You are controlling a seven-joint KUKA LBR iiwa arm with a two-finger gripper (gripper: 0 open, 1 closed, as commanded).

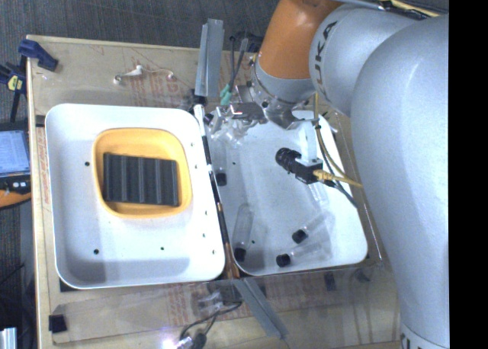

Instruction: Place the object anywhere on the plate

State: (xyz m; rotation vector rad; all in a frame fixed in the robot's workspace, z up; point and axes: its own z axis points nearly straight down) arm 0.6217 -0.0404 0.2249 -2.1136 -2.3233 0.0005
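A fixed camera looks down at a slant on a wooden tabletop [114,65] carrying two shallow white bins side by side. In the left bin [69,256] lies a yellow plate [142,140] with rounded corners, roughly in the middle and towards the far side. A dark grey ridged block [142,180] rests flat on the plate, covering most of its centre, with yellow rim showing on all sides.

The right bin [263,187] holds several clear plastic pieces, hard to make out: one near the bin's left wall [242,225] and a cluster near the right corner on the near side [313,237]. Small dark items sit among them, too small to identify.

The large grey arm [396,149] with its orange band [293,27] enters from the right and hangs over the far edge of the right bin. Its gripper [232,115] sits at the far left corner of that bin, just beside the divide between the bins. Whether it is open or closed cannot be told from this angle. A black cable connector [296,163] hangs beneath the wrist.
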